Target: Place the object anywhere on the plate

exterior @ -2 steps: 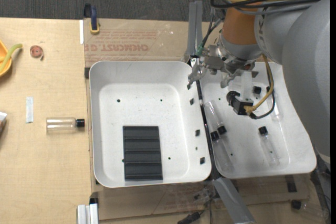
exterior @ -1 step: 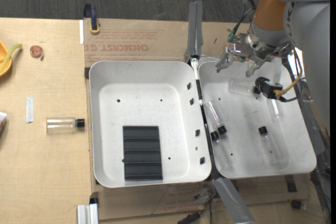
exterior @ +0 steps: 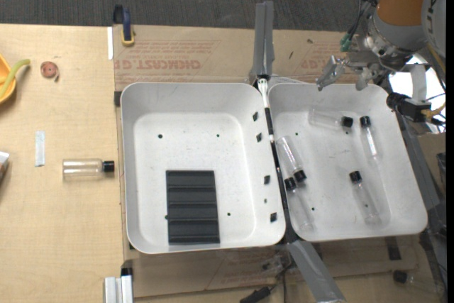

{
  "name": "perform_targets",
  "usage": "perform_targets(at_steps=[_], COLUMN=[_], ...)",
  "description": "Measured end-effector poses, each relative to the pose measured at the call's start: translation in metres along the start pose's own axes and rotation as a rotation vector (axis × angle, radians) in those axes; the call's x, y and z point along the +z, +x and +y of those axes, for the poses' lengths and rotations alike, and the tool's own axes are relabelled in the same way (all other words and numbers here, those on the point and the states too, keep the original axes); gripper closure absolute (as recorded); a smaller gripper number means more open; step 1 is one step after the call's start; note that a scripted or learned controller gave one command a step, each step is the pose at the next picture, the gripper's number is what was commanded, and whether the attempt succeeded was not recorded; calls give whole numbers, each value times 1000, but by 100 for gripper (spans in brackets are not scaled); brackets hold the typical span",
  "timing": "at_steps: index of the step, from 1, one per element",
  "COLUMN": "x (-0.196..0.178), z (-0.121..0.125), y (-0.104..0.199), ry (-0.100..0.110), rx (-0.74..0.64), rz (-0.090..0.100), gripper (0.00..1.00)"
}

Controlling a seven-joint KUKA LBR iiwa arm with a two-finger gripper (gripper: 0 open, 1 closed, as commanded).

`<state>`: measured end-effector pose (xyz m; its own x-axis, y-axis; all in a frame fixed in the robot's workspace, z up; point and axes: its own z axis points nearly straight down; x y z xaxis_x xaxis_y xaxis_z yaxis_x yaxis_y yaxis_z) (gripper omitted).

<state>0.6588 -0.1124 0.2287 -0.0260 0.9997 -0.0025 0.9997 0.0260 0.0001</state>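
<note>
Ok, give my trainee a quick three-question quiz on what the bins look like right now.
1. True or false: the dark ridged plate lies in the left bin.
2. How many clear vials with black caps lie in the right bin: (a) two, (b) five, (c) eight?
3. Where does the gripper hang: over the far edge of the right bin, or over the plate?

Key: 1 true. 2 (b): five vials, such as the one at the far end. 3 over the far edge of the right bin.
</note>
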Motion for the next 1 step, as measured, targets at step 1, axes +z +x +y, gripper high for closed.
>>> perform_targets(at_steps=[1], x=[-81], z=[-8], y=[-82], ry=[0], rx=[-89], rz=[0], gripper=[0])
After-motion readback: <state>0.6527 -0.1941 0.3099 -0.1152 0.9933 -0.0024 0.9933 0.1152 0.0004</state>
